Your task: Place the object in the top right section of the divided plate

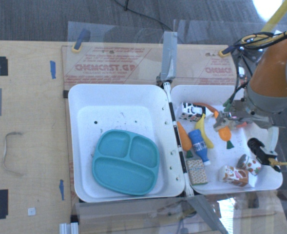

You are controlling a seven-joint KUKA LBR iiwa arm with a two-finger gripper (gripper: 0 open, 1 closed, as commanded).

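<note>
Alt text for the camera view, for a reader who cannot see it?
A grey and orange robot arm reaches over the right white bin, which holds small toys including a blue bottle. The left bin holds a teal divided plate.

Teal divided plate [126, 162] lies flat in my left bin, three sections, all bare, top right section toward bin divider.
</note>
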